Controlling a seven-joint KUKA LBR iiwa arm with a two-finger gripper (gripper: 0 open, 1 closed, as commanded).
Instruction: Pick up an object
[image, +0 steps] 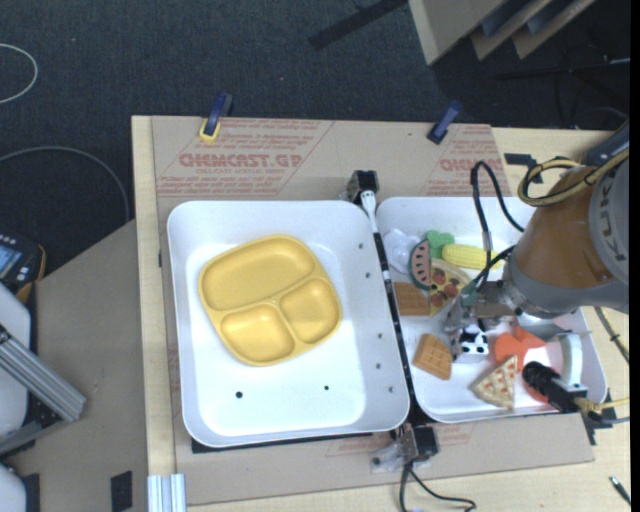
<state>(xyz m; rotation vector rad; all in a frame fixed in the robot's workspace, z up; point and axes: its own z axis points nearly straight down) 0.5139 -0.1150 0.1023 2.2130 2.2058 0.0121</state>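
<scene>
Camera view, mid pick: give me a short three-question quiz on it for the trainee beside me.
1. True or false: the yellow divided plate lies in the left bin.
2. Which bin is the gripper over? A) the left bin B) the right bin C) neither
3. Fill in: the pizza slice toy lies near the ____ edge of the right bin, beside the waffle toy.

Key: 1 true; 2 B; 3 front. The gripper sits low among the toys by the corn toy and watermelon slice toy; I can't tell whether it holds anything.
</scene>
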